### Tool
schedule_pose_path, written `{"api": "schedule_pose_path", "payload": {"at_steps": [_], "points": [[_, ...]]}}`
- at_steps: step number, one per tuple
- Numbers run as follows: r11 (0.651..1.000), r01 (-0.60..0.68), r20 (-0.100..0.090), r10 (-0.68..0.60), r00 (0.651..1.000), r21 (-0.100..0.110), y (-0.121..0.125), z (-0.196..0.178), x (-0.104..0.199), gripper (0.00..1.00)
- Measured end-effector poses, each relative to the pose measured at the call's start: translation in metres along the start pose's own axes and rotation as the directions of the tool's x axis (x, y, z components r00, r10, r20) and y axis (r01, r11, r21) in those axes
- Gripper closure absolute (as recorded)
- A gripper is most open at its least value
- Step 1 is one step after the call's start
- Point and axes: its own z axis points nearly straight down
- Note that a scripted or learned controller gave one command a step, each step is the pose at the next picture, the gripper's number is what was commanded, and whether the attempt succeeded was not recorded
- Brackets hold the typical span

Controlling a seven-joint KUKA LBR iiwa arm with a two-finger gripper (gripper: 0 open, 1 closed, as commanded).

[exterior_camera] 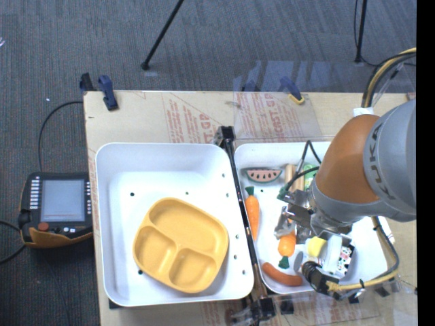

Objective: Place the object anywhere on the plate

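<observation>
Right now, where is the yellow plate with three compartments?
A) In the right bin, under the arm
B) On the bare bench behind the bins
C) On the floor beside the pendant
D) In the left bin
D: the yellow plate lies flat inside the left bin, apart from the toy food in the right bin.

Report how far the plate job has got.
Done: nothing lies on the yellow plate in the left bin. In hand: the gripper is down in the right bin among the toy food, beside a small orange piece. Left: gripping, carrying across, and placing.
</observation>
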Motion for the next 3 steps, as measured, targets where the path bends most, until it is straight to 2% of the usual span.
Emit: {"api": "schedule_pose_path", "payload": {"at_steps": [1,2,3], "points": [[0.975,0.221,0.002,-0.221,0.975,-0.002,-0.023,-0.014,0.05,1.0],[0.955,0.295,-0.001,-0.295,0.955,-0.009,-0.008,-0.08,0.145,1.0],[0.976,0.216,0.005,-0.216,0.976,0.001,-0.002,-0.053,0.237,1.0]]}}
